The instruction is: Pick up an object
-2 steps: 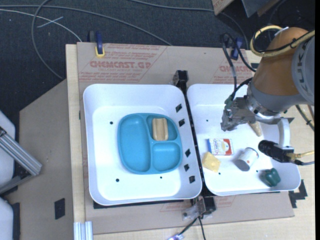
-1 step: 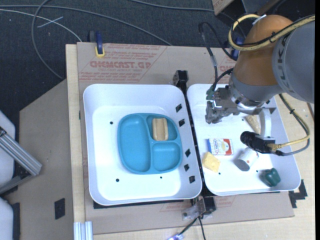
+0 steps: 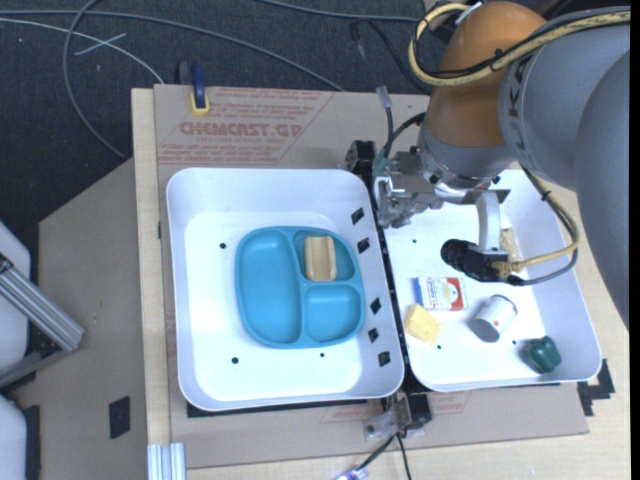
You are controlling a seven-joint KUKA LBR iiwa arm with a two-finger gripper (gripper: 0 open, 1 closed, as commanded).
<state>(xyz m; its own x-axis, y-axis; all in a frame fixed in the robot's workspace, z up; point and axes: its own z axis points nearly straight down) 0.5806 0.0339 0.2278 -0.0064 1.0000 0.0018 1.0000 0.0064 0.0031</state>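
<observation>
The left bin (image 3: 200,268) holds a blue divided plate (image 3: 285,293). A tan block (image 3: 320,258) lies in the plate's upper right compartment.

The claw (image 3: 398,200) hangs at the wall between the two bins, over the far left corner of the right bin (image 3: 450,363). Whether it is open or closed, or has hold of anything, cannot be told from this angle.

The loose things in the right bin all lie nearer the front than the claw and apart from it. The small red, white and blue box (image 3: 438,292) is the closest to the claw. The yellow piece (image 3: 423,324) sits just beside that box toward the front. Further right a white cup (image 3: 493,317) lies on its side. A dark green thing (image 3: 542,353) sits near the front right corner, well apart from the claw.
</observation>
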